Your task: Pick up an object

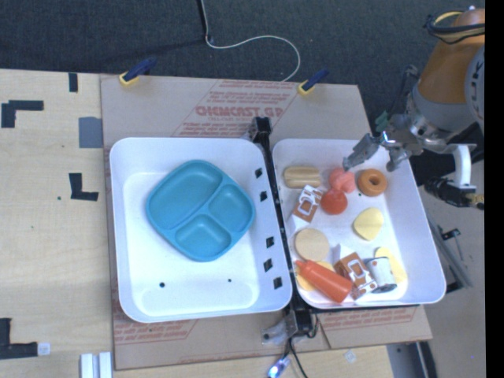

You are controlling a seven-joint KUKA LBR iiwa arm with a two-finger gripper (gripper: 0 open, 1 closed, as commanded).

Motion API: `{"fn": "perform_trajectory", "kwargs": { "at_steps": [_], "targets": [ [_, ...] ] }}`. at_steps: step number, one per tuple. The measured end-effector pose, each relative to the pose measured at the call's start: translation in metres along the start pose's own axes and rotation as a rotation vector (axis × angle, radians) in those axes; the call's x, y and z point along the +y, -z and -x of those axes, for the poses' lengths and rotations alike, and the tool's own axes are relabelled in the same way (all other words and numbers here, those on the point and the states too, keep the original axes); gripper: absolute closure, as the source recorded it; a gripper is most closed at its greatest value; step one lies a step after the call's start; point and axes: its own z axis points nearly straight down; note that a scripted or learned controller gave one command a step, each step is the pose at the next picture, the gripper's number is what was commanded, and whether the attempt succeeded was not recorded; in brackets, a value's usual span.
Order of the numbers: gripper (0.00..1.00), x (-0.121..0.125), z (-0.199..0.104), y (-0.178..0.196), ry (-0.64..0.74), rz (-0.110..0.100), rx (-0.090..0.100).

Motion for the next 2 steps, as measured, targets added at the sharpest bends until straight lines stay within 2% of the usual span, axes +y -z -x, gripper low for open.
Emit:
{"fn": "perform_trajectory", "kwargs": {
  "at_steps": [1, 2],
  "targets": [
    [0.00, -0.048, 0.011, -0.120, -0.003, -0.013, 0.003],
    [0.00, -0.115, -0.012, -0.134, -0.003, 0.002, 0.000]
  ]
}}
